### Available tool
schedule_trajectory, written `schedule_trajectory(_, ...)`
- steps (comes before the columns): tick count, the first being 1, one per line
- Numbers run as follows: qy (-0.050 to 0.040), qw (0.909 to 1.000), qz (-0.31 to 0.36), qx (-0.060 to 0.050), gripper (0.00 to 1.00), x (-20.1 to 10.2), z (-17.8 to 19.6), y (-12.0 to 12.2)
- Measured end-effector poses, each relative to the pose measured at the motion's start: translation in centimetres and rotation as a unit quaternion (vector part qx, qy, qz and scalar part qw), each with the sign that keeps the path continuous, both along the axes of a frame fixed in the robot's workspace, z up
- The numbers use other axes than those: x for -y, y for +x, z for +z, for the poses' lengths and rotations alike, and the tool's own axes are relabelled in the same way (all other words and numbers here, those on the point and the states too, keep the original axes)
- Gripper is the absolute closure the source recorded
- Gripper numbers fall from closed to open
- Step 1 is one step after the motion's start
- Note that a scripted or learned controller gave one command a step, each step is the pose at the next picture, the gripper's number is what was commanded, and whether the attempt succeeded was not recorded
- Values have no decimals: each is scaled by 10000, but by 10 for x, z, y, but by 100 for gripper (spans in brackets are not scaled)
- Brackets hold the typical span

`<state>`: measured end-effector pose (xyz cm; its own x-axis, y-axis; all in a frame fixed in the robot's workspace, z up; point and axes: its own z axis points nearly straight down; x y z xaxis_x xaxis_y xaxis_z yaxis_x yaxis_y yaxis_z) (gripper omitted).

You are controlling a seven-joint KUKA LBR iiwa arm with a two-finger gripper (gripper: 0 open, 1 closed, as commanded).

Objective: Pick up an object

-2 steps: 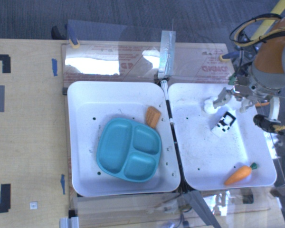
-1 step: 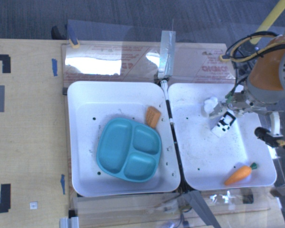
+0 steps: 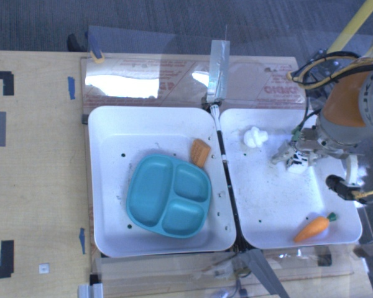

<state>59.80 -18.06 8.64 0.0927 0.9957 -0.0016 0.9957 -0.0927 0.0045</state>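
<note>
My gripper is low in the right bin, near its upper right part, with the grey arm and its orange band above it. A small black-and-white thing lies right under the gripper; whether it is held is not visible. A white fluffy lump lies a little to the gripper's left. An orange carrot with a green top lies by the bin's front right corner.
The left bin holds a teal divided plate and a tan wedge-shaped piece leaning near the divider between the bins. Cables hang behind the arm at the right.
</note>
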Motion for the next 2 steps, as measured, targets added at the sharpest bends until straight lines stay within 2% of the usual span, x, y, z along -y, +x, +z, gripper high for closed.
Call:
schedule_trajectory(1, 7, 10000, 46, -11, 0, -3, -1, 40)
schedule_trajectory(2, -3, 9985, 552, 5, 0, -23, 23, 62)
